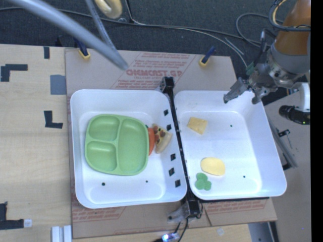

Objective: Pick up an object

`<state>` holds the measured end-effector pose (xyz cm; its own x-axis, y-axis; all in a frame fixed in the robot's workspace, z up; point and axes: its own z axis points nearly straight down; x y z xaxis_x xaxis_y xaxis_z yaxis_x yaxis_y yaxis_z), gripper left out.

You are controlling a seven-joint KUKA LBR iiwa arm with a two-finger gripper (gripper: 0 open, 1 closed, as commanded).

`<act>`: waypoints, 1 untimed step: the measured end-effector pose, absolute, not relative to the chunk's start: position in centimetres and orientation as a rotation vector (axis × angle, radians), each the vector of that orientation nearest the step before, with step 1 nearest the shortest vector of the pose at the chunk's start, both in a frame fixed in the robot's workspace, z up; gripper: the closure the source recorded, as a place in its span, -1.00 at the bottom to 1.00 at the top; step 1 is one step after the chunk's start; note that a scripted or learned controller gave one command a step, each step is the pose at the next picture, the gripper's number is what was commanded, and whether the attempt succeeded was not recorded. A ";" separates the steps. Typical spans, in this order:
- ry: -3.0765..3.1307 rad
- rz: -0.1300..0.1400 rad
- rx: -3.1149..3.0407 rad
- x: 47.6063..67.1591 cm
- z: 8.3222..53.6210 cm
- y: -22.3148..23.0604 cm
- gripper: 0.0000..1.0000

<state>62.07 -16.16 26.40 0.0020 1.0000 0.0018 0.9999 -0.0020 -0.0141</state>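
Overhead, the open hand point(243, 96) hovers empty near a pale yellow cheese wedge point(197, 125).

The gripper point(243, 96) is hovering with spread fingers point(229, 96) over the right bin's point(267, 135) upper rim. Lying inside: a yellow wedge point(197, 125), yellow oval point(213, 166), green piece point(203, 182). A green divided plate point(117, 144) is occupying the left bin point(81, 135).
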 end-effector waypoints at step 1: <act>-2.223 0.002 -2.219 62.3 27.2 -16.1 -1.00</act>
<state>62.28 -16.10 27.21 -0.0015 1.0000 -0.0004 1.0000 0.0015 -0.0014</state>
